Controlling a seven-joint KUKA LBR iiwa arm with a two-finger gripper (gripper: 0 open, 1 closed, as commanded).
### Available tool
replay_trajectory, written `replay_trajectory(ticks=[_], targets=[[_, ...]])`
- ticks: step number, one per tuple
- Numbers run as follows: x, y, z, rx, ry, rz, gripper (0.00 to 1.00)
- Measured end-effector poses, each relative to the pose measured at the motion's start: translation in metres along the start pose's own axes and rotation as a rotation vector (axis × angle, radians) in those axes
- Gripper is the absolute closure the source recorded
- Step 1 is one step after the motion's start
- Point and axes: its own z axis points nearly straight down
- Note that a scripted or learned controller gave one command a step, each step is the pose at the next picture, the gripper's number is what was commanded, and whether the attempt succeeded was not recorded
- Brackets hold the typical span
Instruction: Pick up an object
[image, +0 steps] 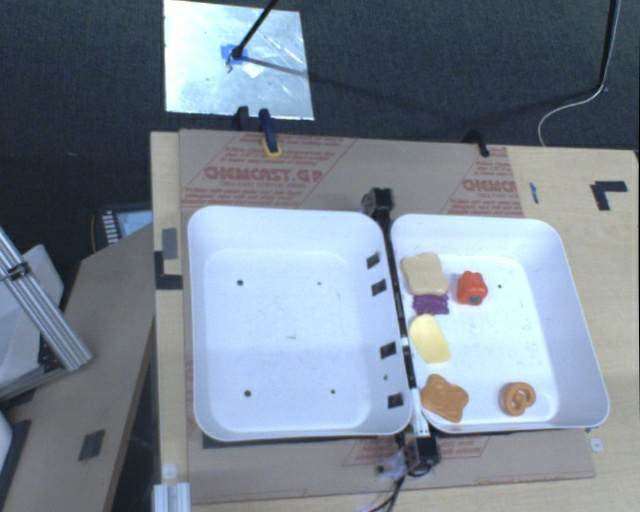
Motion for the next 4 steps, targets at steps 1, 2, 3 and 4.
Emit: replay_trajectory(ticks=[1,2,3,4], targets=[[0.036,-0.046,0.013,0.009,0.005,0.004,1.0],[0.117,-0.076,0.011,0.005,0.006,-0.001,1.0],[0.196,-0.129,0.01,0.005,0.006,-0.003,1.0],[0.27,-0.127,0.044,0.008,0.006,0.0,1.0]])
